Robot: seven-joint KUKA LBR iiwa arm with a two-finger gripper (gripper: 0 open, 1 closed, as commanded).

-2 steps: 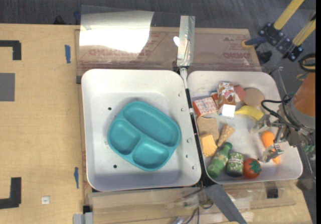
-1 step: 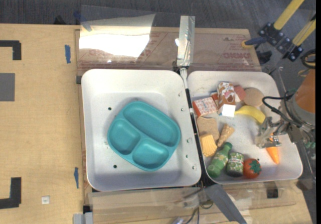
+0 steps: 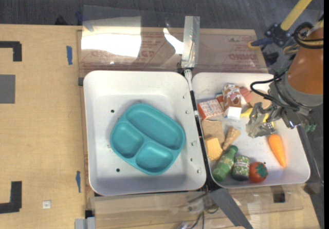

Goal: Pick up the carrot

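The carrot (image 3: 277, 150) is orange with a blunt pale top and lies on the floor of the right bin (image 3: 298, 174), near its right wall, pointing toward the front. My gripper (image 3: 262, 127) hangs just up and left of the carrot's top end, under the arm's orange band. Its metal fingers (image 3: 255, 129) stand slightly apart, open, with nothing between them. The carrot is free of the fingers.
Left of the gripper lie a white cube (image 3: 234, 113), a red box (image 3: 211, 108), bread slices (image 3: 213, 129) and a cheese wedge (image 3: 213, 147). At the front sit a green vegetable (image 3: 224, 164) and a red tomato (image 3: 258, 170). A teal divided plate (image 3: 149, 138) sits in the left bin (image 3: 97, 120).
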